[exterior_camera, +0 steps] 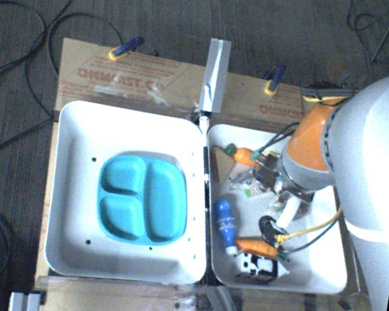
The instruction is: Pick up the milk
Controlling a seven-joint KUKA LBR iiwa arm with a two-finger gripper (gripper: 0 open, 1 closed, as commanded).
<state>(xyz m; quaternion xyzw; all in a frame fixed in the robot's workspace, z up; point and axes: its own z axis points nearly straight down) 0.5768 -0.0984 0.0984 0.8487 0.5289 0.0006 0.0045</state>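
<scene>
Left bin [74,132]: one blue sectioned tray [144,198], lying flat at centre. Right bin [330,271]: blue bottle [225,224] along left wall; carrot [259,248] just beside its lower end; second carrot [241,154] at top left; black-and-white milk carton [259,267] against near wall, below the first carrot. Gripper [273,178] low over bin's upper middle, well apart from milk; finger state cannot be told

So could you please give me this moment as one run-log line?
task: pick up milk | gripper: over right bin, nothing seen held | milk: lying at bin's near edge | status: not picked
</scene>
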